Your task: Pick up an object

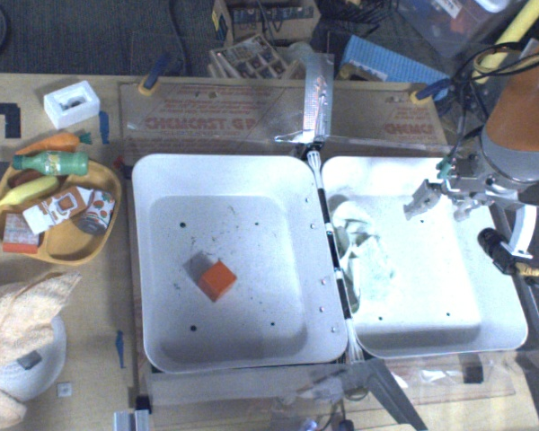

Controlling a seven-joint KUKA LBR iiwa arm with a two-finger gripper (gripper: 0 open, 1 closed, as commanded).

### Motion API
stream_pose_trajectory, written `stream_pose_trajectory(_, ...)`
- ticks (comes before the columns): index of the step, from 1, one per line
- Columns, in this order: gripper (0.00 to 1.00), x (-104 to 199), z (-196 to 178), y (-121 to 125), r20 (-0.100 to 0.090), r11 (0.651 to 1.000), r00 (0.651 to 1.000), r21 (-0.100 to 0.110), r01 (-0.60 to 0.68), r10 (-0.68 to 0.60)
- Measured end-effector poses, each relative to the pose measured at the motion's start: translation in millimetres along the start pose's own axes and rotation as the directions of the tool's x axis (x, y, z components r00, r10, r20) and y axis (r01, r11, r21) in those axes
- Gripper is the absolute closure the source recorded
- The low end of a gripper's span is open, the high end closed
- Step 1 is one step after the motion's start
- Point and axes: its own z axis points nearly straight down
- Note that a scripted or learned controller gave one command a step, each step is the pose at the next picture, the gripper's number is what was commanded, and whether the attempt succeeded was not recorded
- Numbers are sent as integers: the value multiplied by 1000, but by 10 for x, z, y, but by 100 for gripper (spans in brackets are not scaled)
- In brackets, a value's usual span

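Note:
An orange cube [218, 280] lies in the left bin [162, 187], a little left of its middle, with a grey shadow beside it. A crumpled pale greenish-white object [361, 251] rests against the left wall of the right bin [485, 330]. My gripper [442, 202] hangs over the upper right part of the right bin, well to the right of the crumpled object and far from the cube. Its fingers [419, 197] stand open with nothing between them.
A yellow bowl [90, 245] of toy food sits left of the bins, with a cloth [22, 326] below it. A cardboard panel [216, 119] runs behind the bins, and a black part of the arm [499, 250] hangs by the right bin's right wall.

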Motion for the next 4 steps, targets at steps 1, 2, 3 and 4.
stream_pose_trajectory(1,0,392,975,642,1,988,988,-7,154,-154)
stream_pose_trajectory(2,0,-126,-170,534,0,998,998,0,-63,63)
stream_pose_trajectory(3,0,31,-470,694,0,952,952,0,-306,306)
stream_pose_trajectory(4,0,-161,-14,-238,0,917,917,5,-398,398)
